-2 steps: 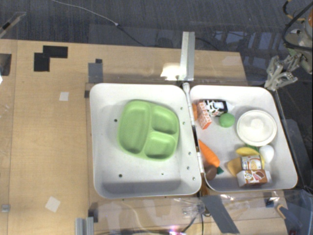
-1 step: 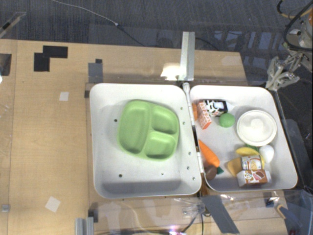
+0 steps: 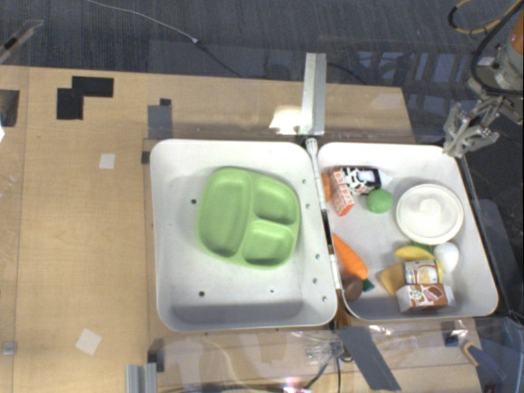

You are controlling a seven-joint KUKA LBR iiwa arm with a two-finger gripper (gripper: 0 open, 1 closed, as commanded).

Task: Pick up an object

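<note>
The right bin (image 3: pixel 471 188) holds several small items: a carrot (image 3: pixel 350 258), a green ball (image 3: pixel 379 201), a white bowl (image 3: pixel 429 212), a black-and-white carton (image 3: pixel 358 178), an orange carton (image 3: pixel 338 195), a yellow banana (image 3: pixel 414 253), a white egg (image 3: pixel 447 257) and a small printed can (image 3: pixel 425 296). My gripper (image 3: pixel 470 133) hangs above the right bin's far right corner, outside the rim, with its fingers apart and nothing between them.
The left bin (image 3: pixel 172 219) holds a green divided plate (image 3: pixel 248 215). A metal post (image 3: pixel 314 95) stands behind the wall between the two bins. Black blocks (image 3: pixel 83 94) lie on the wooden bench at the far left.
</note>
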